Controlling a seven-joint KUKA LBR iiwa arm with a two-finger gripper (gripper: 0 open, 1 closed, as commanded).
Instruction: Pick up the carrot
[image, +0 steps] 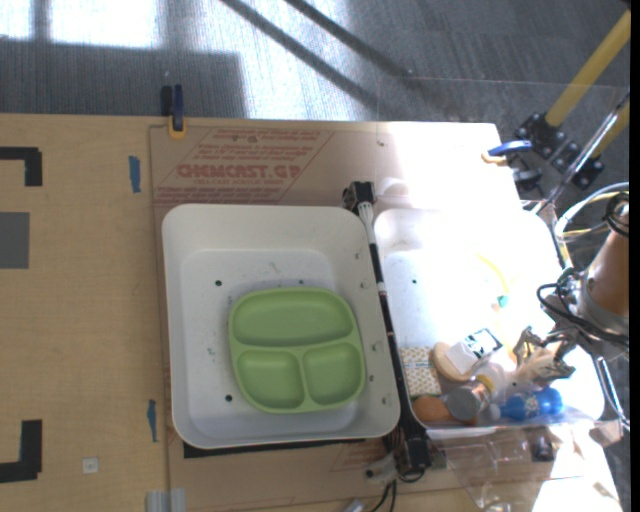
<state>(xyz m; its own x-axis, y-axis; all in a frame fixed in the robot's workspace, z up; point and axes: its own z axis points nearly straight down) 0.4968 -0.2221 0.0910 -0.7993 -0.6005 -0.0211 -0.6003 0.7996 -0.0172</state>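
An orange piece that I take for the carrot (432, 408) lies in the front left corner of the right bin (440, 250), partly hidden by a grey cylinder (463, 403). The arm comes in from the right, its orange band (608, 268) at the view's edge. The gripper (541, 362) hangs low over the front right of that bin, about a hand's width right of the carrot and apart from it. Glare and clutter blur its tip.
A tan rounded object (452, 360), a white card (482, 343) and a blue item (525, 406) crowd the front of the right bin. The left bin (190, 300) holds a green divided plate (296, 348). Black cables (565, 295) loop beside the wrist.
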